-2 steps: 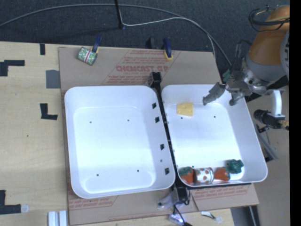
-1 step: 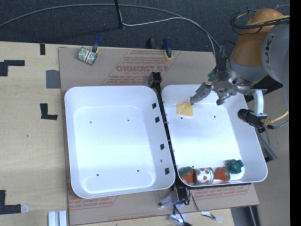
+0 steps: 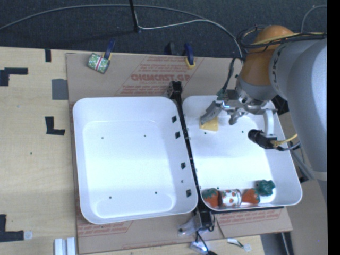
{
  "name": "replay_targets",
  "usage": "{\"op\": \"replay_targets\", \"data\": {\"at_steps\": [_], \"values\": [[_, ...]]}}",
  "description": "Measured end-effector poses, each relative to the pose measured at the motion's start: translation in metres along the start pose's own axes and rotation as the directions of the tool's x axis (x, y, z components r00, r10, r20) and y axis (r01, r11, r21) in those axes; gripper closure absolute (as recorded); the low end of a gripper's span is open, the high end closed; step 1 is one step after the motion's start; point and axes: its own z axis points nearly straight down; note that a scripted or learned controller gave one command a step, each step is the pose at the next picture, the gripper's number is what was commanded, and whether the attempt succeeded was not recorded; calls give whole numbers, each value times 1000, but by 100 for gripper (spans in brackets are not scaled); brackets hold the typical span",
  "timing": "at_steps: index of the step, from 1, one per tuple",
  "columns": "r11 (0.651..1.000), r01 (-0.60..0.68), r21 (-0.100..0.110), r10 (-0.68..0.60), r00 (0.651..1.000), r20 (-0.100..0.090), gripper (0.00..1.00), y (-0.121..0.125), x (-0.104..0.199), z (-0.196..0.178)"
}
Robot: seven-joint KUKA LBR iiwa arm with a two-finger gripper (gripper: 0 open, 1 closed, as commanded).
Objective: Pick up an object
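You'll find the gripper over the far end of the right bin, jaws spread wide. The yellow wedge lies just below the left finger, outside the gap and not gripped. Three small toys sit along the bin's near wall.

1. Two shallow white bins side by side on cardboard: left bin, right bin.
2. Grey arm with orange band reaching in from the right, over the right bin's far end.
3. Gripper spread open, one finger touching a pale yellow wedge.
4. Along the right bin's near edge: a red-and-green piece, a red-and-white can, an orange piece, a green piece.
5. Small green block on the cardboard beyond the left bin.
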Motion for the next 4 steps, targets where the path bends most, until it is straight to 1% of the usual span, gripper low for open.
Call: {"op": "replay_targets", "data": {"at_steps": [1, 2, 3, 4], "values": [[999, -39, -7, 39, 999, 1, 0, 23, -17, 2], [1000, 1, -5, -1, 1000, 0, 0, -9, 20, 27], [1000, 0, -6, 0, 1000, 1, 0, 19, 11, 45], [1000, -1, -8, 1, 1000, 2, 0, 5, -9, 43]]}}
